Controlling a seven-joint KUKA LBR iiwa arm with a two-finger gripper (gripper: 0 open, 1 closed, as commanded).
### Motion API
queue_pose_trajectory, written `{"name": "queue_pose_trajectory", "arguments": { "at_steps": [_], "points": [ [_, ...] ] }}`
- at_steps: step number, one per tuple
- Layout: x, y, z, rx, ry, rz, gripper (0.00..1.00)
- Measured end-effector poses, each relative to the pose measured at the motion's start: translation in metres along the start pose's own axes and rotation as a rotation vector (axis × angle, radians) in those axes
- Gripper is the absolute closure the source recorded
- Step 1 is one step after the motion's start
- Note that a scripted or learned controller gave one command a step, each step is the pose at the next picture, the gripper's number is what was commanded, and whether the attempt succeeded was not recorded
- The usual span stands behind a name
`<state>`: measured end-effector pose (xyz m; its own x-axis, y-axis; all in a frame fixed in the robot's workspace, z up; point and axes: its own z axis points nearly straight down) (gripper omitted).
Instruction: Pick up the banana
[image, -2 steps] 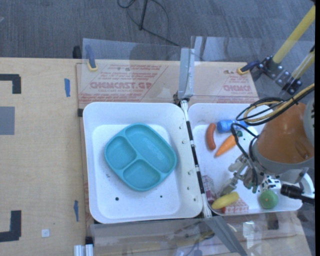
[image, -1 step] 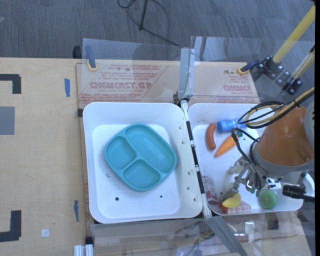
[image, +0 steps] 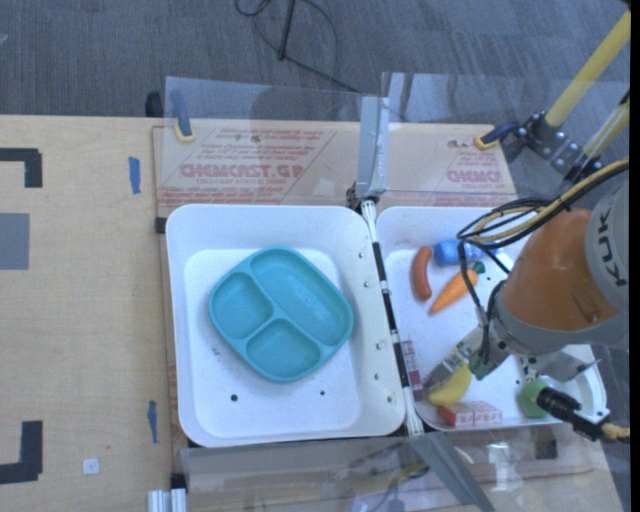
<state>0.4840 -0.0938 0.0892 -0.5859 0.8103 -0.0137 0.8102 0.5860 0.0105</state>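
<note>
Camera view: small yellow plastic banana (image: 452, 384) in the right white bin (image: 404, 232), near its front-left corner, long axis slanting up to the right. Two-finger gripper (image: 452, 370) right at the banana's upper side; finger state impossible to tell. Orange carrot (image: 452, 291) and red sausage (image: 422, 272) well behind; bin wall close on the left.

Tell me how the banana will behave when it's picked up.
The banana, small, smooth and curved, looks like a stiff, light toy. It may pivot or slip between the gripper fingers. Lying near the right bin's corner, it could wedge there.
</note>
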Motion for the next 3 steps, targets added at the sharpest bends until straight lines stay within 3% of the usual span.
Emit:
{"name": "queue_pose_trajectory", "arguments": {
  "at_steps": [1,2,3],
  "points": [
    [0.006,0.002,-0.096,0.009,0.011,-0.037,0.0],
    [-0.038,0.012,0.001,0.001,0.007,-0.176,0.0],
    [-0.042,0.013,-0.011,-0.004,-0.005,-0.173,1.0]
  ]
}}
